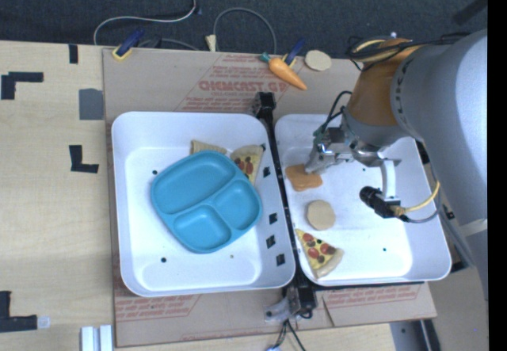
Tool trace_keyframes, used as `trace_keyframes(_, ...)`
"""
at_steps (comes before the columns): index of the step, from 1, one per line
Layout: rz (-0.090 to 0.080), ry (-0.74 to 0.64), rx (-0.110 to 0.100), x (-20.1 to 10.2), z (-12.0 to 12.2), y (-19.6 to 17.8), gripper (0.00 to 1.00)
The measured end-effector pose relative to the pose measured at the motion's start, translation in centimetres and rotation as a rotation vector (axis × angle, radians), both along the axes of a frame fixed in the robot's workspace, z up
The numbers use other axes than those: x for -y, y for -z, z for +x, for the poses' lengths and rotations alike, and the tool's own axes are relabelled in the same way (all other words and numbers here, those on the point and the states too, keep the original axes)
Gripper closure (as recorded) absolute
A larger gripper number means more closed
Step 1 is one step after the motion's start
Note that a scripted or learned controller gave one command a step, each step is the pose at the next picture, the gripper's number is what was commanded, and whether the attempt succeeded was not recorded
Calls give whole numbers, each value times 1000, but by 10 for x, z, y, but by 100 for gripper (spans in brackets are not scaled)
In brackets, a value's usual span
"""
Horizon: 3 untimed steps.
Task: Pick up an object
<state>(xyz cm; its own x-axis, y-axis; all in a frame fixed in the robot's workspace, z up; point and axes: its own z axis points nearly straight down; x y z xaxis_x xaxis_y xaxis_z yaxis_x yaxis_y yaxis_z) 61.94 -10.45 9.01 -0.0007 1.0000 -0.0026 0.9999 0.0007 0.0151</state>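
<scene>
Gripper [319,159] is down low in the right bin [412,262], right at the upper left part of its floor, and the grey arm [444,88] with its orange band [379,92] leans in over the bin's top right corner. Its tip sits directly above an orange-brown piece of food [303,179], flat and roughly oval, lying close to the bin's left wall. The tip looks to be touching that piece or just over it; I cannot tell how far the fingers are spread, and nothing shows clamped between them.

Just below that piece lies a pale round biscuit [321,215], apart from it. Further down, near the bin's lower left corner, rests a slice of pizza [318,252] with red dots on top. A black cable with a yellow wire [392,205] loops off the wrist over the middle of the bin.

Over in the left bin [131,254], a blue divided plate [206,200] lies at a slant across the middle. Behind its upper right edge two more pieces peek out: another pizza slice [248,159] and a tan wedge [204,148], both partly hidden by the plate.

Beyond the bins, on the cardboard sheet [230,80], a toy carrot [287,73] lies at an angle, and a small pale disc [318,61] sits just to its right.
</scene>
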Motion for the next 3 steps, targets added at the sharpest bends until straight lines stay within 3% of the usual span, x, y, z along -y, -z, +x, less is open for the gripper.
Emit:
trace_keyframes(1,3,-3,-4,-1,0,0,0)
trace_keyframes(2,2,-3,-2,7,-3,0,0)
trace_keyframes(3,-4,-1,-2,-4,-5,1,0)
